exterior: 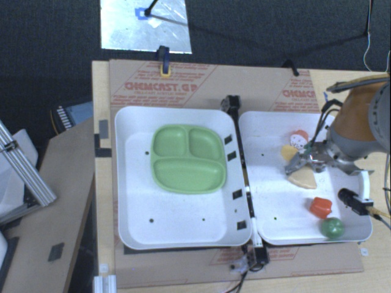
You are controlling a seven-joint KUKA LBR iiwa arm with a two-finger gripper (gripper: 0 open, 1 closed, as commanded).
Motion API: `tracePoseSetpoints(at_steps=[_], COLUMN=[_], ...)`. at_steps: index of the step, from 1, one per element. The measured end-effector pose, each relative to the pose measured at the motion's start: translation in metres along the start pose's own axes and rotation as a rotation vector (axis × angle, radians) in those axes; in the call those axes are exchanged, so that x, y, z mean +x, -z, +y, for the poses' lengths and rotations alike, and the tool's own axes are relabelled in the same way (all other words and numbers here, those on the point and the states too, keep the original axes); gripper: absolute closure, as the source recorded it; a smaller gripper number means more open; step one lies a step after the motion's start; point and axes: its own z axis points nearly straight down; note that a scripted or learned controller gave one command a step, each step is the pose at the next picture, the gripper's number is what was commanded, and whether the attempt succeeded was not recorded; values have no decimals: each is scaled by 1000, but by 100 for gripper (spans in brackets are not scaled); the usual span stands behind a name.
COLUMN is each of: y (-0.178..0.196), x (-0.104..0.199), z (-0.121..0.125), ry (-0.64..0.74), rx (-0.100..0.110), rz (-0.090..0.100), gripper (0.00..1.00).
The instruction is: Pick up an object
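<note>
the table (201, 81) carries two shallow white bins side by side, on a sheet of brown cardboard with red print. the left white bin (131, 212) holds a light green plastic plate with three compartments (187, 159), which lies flat in its upper middle part. black clips sit along the divider between the two bins.

the right white bin (269, 224) holds the small things. a pale yellow flat piece shaped like a wedge (303, 179) lies near the middle of this bin. just above it and a little to the left there is a small yellow piece (288, 152), and touching that one, a small round white and red object (299, 140). lower right, an orange-red small block (321, 207) lies close to a dark green ball (332, 227), which is near the front right corner of the bin.

the grey arm with the orange band (360, 118) comes in from the right and covers the right part of this bin. the tool (305, 163) is low over the bin, directly above the pale wedge and just beside the small yellow piece. its metal fingers seem spread apart, but they are small and partly blurred, so i cannot tell how far open it is or whether it has hold of something. a black part with a white bracket (354, 200) hangs right of the orange-red block. the arm is cut off by the picture edge.

behind the table, a shiny silver sheet (143, 17) lies on the dark floor.
</note>
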Motion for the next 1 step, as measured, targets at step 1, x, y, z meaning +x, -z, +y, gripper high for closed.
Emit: tracePoseSetpoints(at_steps=[1], y=[13], x=[-1], z=[1], ry=[0], rx=[-4], rz=[-1], gripper=[100])
